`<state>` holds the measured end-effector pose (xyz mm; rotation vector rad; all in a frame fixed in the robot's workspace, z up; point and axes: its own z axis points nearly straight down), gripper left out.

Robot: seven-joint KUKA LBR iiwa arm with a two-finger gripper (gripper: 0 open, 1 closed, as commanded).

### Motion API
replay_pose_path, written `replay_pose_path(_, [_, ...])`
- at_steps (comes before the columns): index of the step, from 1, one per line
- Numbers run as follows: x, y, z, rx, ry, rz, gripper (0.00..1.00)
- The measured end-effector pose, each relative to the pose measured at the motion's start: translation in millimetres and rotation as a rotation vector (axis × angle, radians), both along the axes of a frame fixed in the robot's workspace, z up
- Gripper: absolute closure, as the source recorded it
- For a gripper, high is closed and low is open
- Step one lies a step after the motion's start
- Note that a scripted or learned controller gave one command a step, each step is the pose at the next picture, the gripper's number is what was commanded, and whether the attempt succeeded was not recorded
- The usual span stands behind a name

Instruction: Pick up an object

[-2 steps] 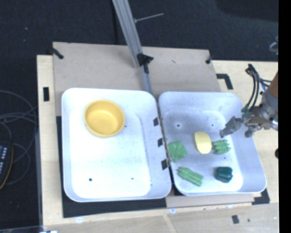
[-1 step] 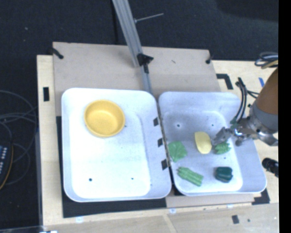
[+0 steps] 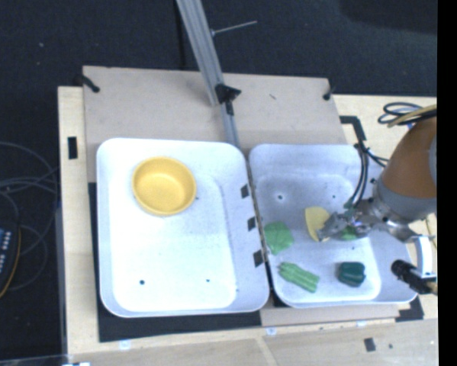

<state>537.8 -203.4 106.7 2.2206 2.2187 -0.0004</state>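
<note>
- Yellow piece (image 3: 316,220) lies in our right bin (image 3: 304,162), touching our tool (image 3: 336,228).
- We cannot tell how the tool is set.
- Yellow bowl (image 3: 164,185) sits in our left bin (image 3: 175,273).

Gripper (image 3: 336,229) low in the right bin (image 3: 304,162), touching the yellow piece (image 3: 316,220) on its left — fingers' state unclear. Light green lump (image 3: 278,237) further left, ridged green piece (image 3: 299,277) below-left, dark green object (image 3: 351,274) just below. Yellow bowl (image 3: 164,185) far left — in the left bin (image 3: 167,280).

Bowl (image 3: 164,186) in left bin (image 3: 114,227)
</note>
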Motion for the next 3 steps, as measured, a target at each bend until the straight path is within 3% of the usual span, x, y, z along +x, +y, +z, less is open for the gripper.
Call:
replay_pose_path(1, [1.6, -1.2, 13.5, -0.001, -0.006, -0.002, 1.00])
replay_pose_path(3, [-6.4, 7.5, 105.0, 0.001, -0.003, 0.001, 1.00])
